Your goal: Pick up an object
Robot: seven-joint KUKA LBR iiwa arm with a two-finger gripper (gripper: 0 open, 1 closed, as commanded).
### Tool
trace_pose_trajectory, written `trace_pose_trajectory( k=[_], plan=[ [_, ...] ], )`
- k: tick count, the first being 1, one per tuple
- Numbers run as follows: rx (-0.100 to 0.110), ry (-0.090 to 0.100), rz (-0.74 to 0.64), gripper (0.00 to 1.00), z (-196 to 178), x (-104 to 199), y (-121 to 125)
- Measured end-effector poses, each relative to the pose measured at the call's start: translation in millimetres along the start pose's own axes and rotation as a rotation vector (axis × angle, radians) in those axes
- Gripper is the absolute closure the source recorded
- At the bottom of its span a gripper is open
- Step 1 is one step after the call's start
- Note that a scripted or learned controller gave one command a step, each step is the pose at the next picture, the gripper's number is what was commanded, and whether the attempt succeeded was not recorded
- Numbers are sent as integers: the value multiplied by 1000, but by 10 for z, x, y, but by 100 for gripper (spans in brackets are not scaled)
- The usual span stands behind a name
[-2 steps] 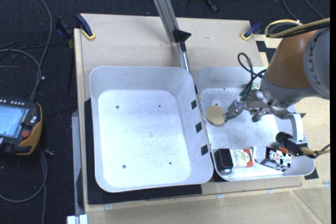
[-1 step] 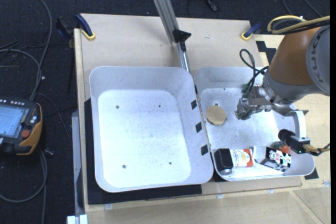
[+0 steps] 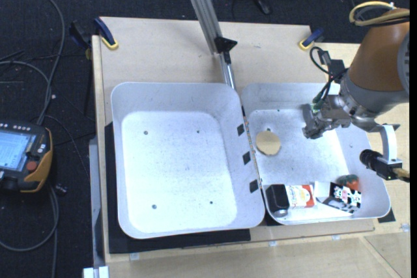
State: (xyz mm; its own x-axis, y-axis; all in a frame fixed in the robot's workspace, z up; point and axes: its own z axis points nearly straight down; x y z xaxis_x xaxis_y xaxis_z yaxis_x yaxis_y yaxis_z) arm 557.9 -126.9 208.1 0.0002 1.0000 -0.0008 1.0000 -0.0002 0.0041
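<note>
Object candidates all sit in the right bin point(image 3: 296, 96), same bin the tool point(image 3: 313, 124) is over.

Camera view:
- Tan round disc point(image 3: 268, 143) lies flat on the bin floor, just left of the tool and slightly toward the near edge. Closest target, apart from the tool, not touching.
- Black block point(image 3: 278, 198), red-and-white carton point(image 3: 300, 194) and a small printed pack point(image 3: 346, 193) line the near wall, well below the tool.
- Left bin point(image 3: 176, 159) is further left, beyond the divider.
- Nothing is visible between the fingers, so no grasp yet.

Step, my read: approach phase, tool low over the right bin, pick not made. Next move calls for shifting left over the disc, squaring up and descending. The disc is thin and flat, so the fingers need to reach the floor on both sides of it; likely a slippy grasp.

Hard to make out:
- Finger gap: dark, small, seen from a slant. Cannot tell whether it's apart or together.
- Tool height above the floor is unclear.
- Arm point(image 3: 381, 68) is cut off at the right edge.
- The pack at the near right corner is too cluttered to identify.
</note>
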Motion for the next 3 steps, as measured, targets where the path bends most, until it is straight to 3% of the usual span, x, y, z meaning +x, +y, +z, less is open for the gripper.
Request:
trace_pose_trajectory(
  k=[1,3],
  plan=[
    [3,1,0,100,-114,0,4],
    [4,2,-5,100,-129,923,-39]
  ],
)
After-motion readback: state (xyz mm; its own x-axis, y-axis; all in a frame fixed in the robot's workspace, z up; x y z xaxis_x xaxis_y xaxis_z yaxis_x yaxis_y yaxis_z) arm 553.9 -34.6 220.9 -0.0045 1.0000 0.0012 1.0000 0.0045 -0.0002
